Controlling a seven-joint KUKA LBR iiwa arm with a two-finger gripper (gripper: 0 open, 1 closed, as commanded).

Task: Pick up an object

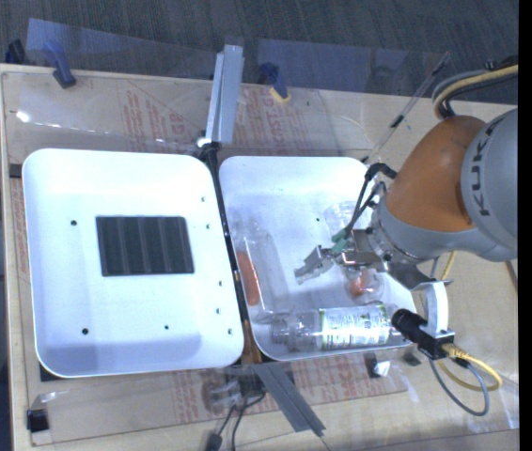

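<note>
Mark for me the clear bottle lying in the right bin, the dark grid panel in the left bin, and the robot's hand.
clear bottle (341, 328), camera view, on its labelled middle.
dark grid panel (144, 245), camera view, on the panel's centre.
hand (315, 263), camera view, at the fingertips over the right bin.

two white bins (116, 346), one clear bottle (341, 327)

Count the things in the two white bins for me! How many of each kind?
Bottle, clear, lying along the right bin's near edge: 1
Orange stick in clear wrap by the right bin's left wall: 1
Red thing, partly hidden by the gripper: 1
Black grid panel in the left bin: 1
Total: 4
</note>
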